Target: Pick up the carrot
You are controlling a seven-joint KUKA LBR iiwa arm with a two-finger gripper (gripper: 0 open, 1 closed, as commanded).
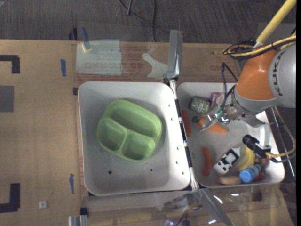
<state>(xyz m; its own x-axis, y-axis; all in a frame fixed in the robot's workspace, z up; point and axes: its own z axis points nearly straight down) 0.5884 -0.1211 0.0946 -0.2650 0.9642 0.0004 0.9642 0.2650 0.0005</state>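
Claw is hovering low in the right bin, right at the carrot; can't tell its state. Carrot is lying near that bin's middle, toward its far edge. Green plate is sitting in the left bin.

One fixed camera looks down at a slant on the tabletop, taking in both bins from some height.
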